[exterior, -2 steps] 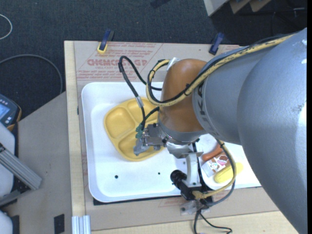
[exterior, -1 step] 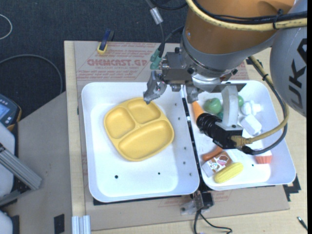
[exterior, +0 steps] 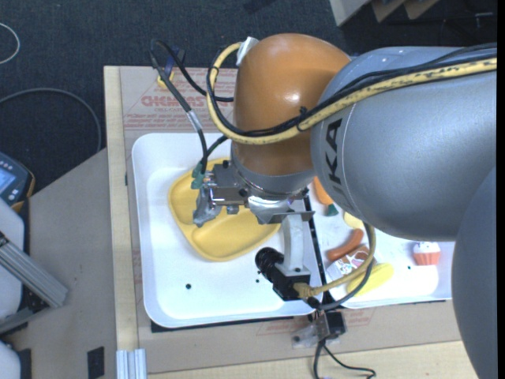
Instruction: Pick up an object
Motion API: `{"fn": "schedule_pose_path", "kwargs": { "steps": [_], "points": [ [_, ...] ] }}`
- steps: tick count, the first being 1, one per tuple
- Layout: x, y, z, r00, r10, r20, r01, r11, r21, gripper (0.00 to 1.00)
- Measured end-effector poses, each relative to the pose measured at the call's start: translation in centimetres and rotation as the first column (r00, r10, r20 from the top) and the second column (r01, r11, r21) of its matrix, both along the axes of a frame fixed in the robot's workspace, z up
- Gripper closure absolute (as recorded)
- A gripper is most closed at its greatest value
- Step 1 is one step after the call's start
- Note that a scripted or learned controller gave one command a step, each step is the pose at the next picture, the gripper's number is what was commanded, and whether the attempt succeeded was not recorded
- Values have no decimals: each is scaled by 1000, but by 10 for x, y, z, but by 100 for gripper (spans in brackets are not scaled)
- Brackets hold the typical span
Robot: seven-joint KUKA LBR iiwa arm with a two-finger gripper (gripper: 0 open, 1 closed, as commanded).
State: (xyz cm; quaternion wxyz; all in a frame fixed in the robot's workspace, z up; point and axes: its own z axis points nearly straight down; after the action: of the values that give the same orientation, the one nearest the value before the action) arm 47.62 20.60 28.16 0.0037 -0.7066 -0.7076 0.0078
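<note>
Arm low over the left white bin [exterior: 158,283].
Gripper [exterior: 207,204] above a yellow bowl-like object [exterior: 217,239] in that bin; its grip state cannot be told. Cardboard-lined bench [exterior: 126,212], dark carpet [exterior: 71,30].

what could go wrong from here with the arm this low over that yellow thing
The tool sits low over the rim of the yellow dish, a broad smooth shape it may slip off. The arm's bulk covers much of the left bin. Loose cables hang near the wrist and might snag.
</note>
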Motion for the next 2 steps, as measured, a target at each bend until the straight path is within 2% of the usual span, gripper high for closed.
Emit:
{"fn": "schedule_pose_path", "kwargs": {
  "steps": [1, 2],
  "points": [
    [3, 7, 264, 999, 2, 36, -2, 1000, 15, 0],
    [3, 8, 264, 1000, 3, 20, -3, 1000, 7, 100]
  ]
}}
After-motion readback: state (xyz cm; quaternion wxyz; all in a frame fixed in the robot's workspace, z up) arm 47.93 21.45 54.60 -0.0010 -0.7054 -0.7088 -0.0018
